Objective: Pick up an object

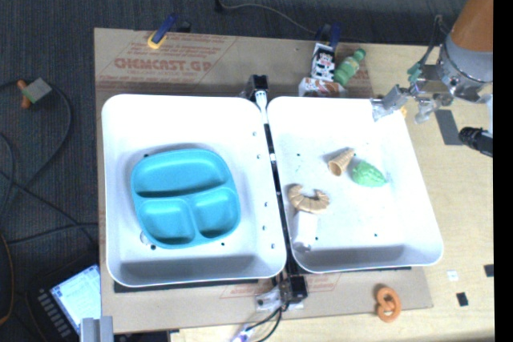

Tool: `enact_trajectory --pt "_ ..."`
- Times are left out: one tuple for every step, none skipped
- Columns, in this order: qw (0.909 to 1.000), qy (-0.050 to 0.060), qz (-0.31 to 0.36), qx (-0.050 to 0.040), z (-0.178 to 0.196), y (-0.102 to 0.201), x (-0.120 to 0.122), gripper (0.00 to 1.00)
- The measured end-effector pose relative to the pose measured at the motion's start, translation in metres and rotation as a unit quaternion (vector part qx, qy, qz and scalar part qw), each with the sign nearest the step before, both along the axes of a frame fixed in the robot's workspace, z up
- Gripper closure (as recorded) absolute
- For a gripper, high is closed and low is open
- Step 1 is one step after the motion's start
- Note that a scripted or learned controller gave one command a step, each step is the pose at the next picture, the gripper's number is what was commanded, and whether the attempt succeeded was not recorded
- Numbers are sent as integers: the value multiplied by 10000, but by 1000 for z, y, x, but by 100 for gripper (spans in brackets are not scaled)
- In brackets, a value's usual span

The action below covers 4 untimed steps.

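The right bin (417, 196) holds a tan cone (340, 161), a green leafy lump (368, 173) just right of it, a brown twisted pastry piece (309, 199) and a small white block (304, 230) near the front left. My gripper (405, 106) hangs over the bin's far right corner, above and apart from all of these. Its fingers stand open with nothing between them. The grey arm with its orange band (477, 20) comes in from the upper right.
The left bin (120, 172) holds a blue divided tray (186, 196). Behind the bins stand a small printed carton (322, 64) and a green bottle (349, 66). An orange ring (388, 302) lies on the bench in front. A black clip (258, 86) sits where the bins meet.
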<state>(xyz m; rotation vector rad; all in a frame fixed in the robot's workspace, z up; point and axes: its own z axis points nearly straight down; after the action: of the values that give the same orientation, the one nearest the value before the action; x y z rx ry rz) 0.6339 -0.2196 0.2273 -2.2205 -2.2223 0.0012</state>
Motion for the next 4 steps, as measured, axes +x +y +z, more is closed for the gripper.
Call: enact_trajectory --pt "10000 7 24 58 -130 7 -29 0" --pt "10000 -4 25 16 -119 4 -29 100" --pt "10000 -20 10 -2 -24 64 -3 100" --pt "10000 -3 3 -3 -25 63 -4 0"
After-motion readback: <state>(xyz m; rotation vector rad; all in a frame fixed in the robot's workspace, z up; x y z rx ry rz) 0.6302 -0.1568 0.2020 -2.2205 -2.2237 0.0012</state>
